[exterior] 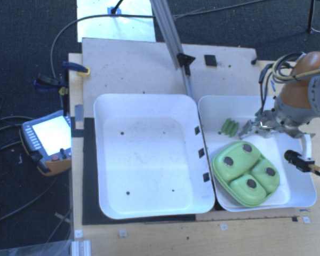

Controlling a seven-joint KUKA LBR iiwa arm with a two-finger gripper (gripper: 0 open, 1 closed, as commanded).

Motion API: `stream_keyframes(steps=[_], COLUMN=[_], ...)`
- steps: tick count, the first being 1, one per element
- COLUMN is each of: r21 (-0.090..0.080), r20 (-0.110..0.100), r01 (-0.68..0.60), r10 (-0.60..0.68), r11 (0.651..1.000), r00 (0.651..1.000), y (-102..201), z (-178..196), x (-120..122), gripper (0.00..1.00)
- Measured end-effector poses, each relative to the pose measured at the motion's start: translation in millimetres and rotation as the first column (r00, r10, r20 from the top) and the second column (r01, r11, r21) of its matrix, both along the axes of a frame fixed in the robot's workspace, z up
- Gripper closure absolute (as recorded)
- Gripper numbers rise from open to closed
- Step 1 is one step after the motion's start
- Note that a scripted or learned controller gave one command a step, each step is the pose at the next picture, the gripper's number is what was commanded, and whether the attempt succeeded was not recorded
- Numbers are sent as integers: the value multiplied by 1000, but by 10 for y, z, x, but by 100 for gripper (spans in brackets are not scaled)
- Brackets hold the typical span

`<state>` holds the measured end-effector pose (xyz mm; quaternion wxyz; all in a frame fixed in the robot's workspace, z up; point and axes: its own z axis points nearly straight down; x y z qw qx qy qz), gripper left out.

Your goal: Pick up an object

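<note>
In the right bin (304, 196), a large light-green piece (246, 173) with three rounded lobes, each with a dark spot, lies at the front. A small dark-green ridged piece (229, 127) lies near the bin's back left. My gripper (249, 129) reaches in from the right and hangs low in the back of this bin, just right of the small ridged piece and above the large piece's far edge. Nothing shows between its tips.
The left bin (149, 153) sits beside the right one, with small black tabs along their shared wall. A slanted metal pole (170, 33) crosses the back of the bench. A teach pendant (47, 141) and cables lie on the floor at left.
</note>
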<state>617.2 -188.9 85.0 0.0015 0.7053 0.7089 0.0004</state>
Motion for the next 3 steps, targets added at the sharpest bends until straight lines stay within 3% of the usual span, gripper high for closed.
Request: stream_keyframes(steps=[1, 3], r21=[-2, 0], r20=[6, 5], r01=[-3, -2], r10=[3, 2], r11=[1000, 1000], r00=[1000, 1000], y=[-2, 168], z=[132, 1215], x=[18, 112], gripper=[100, 100])
